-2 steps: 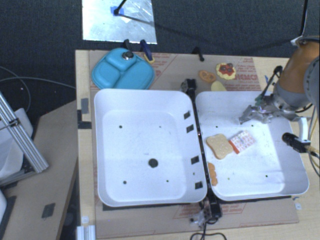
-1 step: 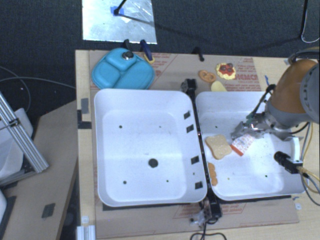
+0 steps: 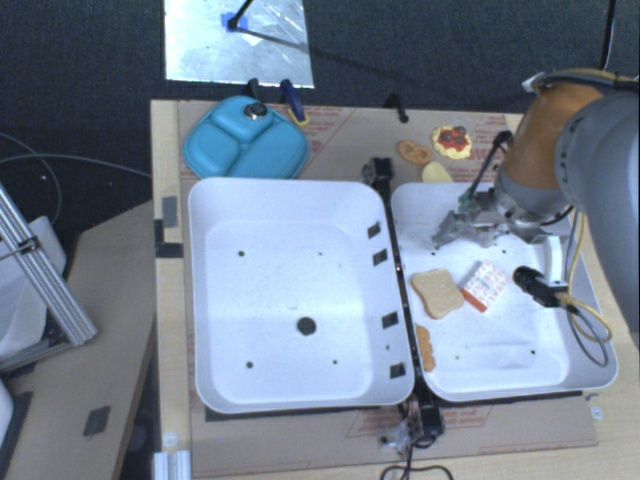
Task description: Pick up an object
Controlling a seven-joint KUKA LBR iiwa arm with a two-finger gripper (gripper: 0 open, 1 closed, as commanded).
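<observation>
Now, down at the gripper (image 3: 442,236): it hangs low over the upper part of the right bin (image 3: 505,360), tip slanting down and toward the divider between the bins. From this angle I can't tell whether it is clenched or released, and nothing shows in its grasp. White bin floor lies bare just under the tip.

Moving out from there, the candidates for picking sit below it in the same bin. A tan bread slice (image 3: 437,293) lies flat near the left wall, apart from the gripper. Just beside the bread, to its right, is a red-and-white packet (image 3: 485,286), tilted; whether the two touch is hard to say. Further down, a small tan biscuit-like piece (image 3: 425,348) rests against the left wall.

Wider now: the grey arm (image 3: 585,158) with its orange band comes in from the right above the bin. The left bin (image 3: 280,258) has a small dark round spot (image 3: 306,326) on its floor.

Out on the bench (image 3: 345,138) behind the bins sit a blue lidded tray (image 3: 246,140), a little toy pizza (image 3: 452,141), a tan cookie shape (image 3: 413,152) and a pale yellow piece (image 3: 436,173) at the right bin's upper rim.
</observation>
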